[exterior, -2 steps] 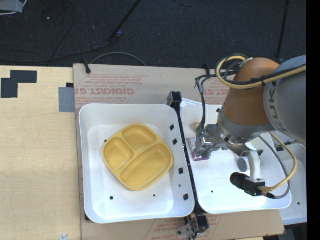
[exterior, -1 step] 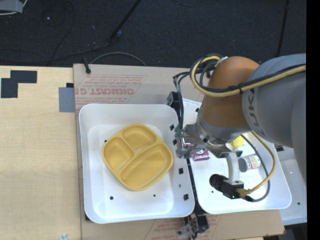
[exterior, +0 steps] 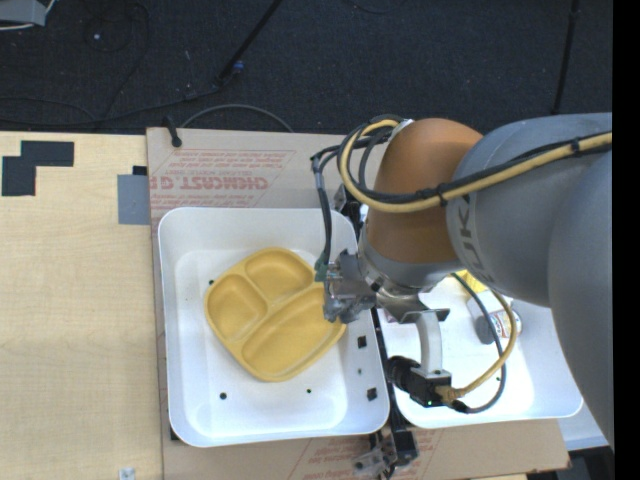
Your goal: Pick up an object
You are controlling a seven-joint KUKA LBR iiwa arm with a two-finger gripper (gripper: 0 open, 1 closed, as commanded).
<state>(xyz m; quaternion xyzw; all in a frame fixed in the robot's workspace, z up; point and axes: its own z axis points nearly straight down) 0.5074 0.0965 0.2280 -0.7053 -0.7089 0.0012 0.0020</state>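
One yellow divided plate (exterior: 270,313) is seen lying flat in the left white bin (exterior: 190,408), slightly turned, with its right edge close to the bin's inner wall. The gripper (exterior: 338,303) is positioned at that right edge, low over the plate, but whether a rim is pinched or merely touched is hidden by the wrist hardware, so the state of the fingers cannot be told. A slip is judged the likeliest failure: the plate is wide, smooth and shallow, and a grasp taken on a thin rim at one side would probably let it tilt and slide out when lifted. A knock against the wall between the bins is also considered possible, given how near the grip point sits to it. The right white bin (exterior: 540,393) is largely covered by the arm (exterior: 520,218) and its looping cables. Both bins are set on cardboard (exterior: 230,173) atop a pale wooden bench (exterior: 70,318), with dark carpet (exterior: 150,48) and loose wires beyond.
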